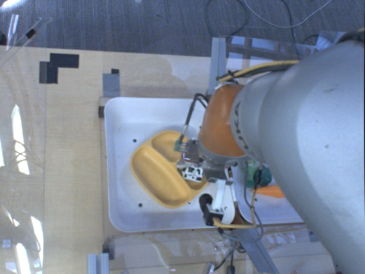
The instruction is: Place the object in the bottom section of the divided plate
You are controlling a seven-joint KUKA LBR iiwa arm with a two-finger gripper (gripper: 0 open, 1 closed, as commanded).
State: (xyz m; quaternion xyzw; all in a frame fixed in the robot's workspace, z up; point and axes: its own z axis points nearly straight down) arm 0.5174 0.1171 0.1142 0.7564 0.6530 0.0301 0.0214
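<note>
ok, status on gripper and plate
Gripper at right edge of yellow divided plate, left bin. Visible plate sections hold nothing. Green thing and orange thing part hidden by arm.

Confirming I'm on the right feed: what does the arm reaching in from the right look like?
A thick, rounded grey arm with a glossy orange band above the wrist. A thin dark cable loops beside the band down towards the wrist.

no legible text, labels, brands or numbers on any surface in view
</note>
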